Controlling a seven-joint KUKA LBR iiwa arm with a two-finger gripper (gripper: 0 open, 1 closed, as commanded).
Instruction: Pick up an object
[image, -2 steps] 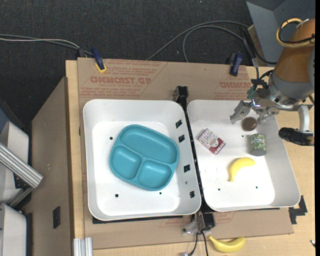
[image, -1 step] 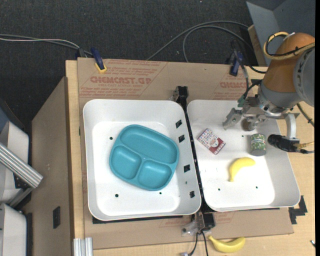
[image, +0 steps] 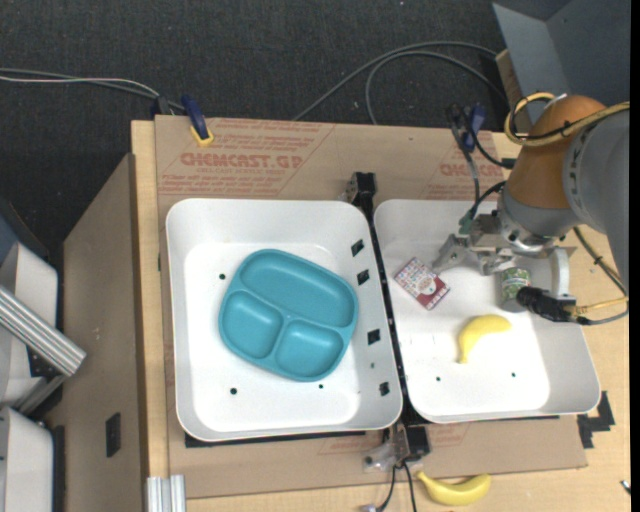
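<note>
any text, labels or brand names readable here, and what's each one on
"CHEMCAST G.P", red print on the brown board behind the left bin; the last letters are unsure.
Smaller red lines under it: too blurred to read.
Red print on the board behind the right bin, partly behind the arm: too blurred to read.
Small packet in the right bin: pink and white print, too small to read.

Bright even overhead light, mild glare on white bins (image: 190, 330), soft shadows, sharp focus thru-out.

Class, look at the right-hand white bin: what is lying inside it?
Inside the right bin lie a yellow banana and a small pink-and-white packet. The gripper hangs over the far part, hiding the floor beneath; a greenish item peeks out beside it.
</note>
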